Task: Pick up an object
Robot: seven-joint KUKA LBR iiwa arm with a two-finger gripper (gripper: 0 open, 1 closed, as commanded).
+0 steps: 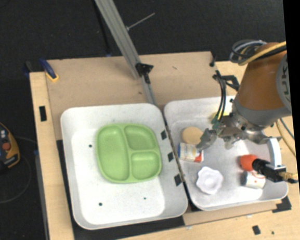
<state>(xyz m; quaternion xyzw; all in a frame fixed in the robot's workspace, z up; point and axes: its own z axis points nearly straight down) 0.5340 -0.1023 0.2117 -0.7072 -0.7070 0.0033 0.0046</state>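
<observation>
Small carton (189, 152) sits in your right bin (235, 201); jaws of the gripper (206, 139) just beside it, state unclear.

My arm (264, 88) is a fat rounded barrel, orange on top with a grey collar below. Black and yellow cables loop beside it. My gripper (210, 136) is dark grey metal.

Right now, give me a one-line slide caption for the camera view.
Gripper hovers over the right bin near a small carton; green tray sits in the left bin.
</observation>
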